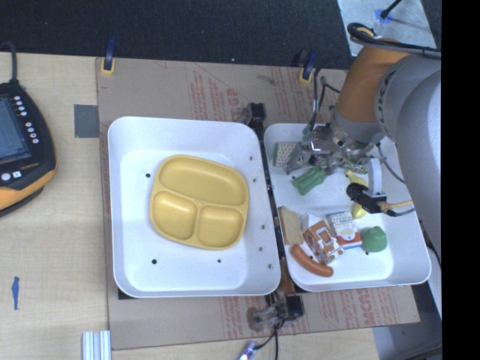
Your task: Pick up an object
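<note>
My gripper (321,154) hangs low over the far end of the right bin (409,272), the grey arm with its orange band coming in from the right. Just in front of it, to the left, lies a green elongated object (308,179), close to the gripper or touching it. A small speckled grey-green piece (285,154) lies at the gripper's left. Nearer the front of this bin are a tan cracker-like slab (290,224), an orange-and-white packet (322,240), a red sausage (311,262), a green ball (373,239) and a small yellow piece (358,211).
The left bin (135,268) holds a yellow divided plate (199,201). A handheld control pendant (19,152) lies at the bench's left edge. Clamps sit on the cardboard's far edge, and a bracket (255,113) stands between the bins.
</note>
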Available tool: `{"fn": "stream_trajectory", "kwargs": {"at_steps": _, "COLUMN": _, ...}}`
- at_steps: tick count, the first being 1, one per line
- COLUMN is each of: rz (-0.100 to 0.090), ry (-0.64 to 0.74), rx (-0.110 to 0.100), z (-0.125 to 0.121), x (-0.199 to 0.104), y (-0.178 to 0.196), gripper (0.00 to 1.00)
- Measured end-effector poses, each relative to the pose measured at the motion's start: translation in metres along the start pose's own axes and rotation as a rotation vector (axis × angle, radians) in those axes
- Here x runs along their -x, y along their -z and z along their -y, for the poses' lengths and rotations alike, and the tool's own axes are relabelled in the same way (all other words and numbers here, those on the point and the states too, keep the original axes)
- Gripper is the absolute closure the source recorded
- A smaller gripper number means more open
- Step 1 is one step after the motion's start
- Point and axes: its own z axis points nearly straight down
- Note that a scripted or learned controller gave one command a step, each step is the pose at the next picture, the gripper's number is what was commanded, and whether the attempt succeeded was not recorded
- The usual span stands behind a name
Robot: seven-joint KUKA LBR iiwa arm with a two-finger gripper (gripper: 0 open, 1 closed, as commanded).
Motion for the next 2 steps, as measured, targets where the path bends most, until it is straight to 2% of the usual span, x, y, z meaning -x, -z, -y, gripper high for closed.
{"fn": "stream_trajectory", "kwargs": {"at_steps": 1, "rz": 0.003, "ry": 0.006, "rx": 0.029, "z": -0.005, "x": -0.003, "y": 0.090, "gripper": 0.00}}
{"fn": "stream_trajectory", "kwargs": {"at_steps": 2, "rz": 0.004, "ry": 0.007, "rx": 0.024, "z": 0.066, "x": -0.004, "y": 0.021, "gripper": 0.00}}
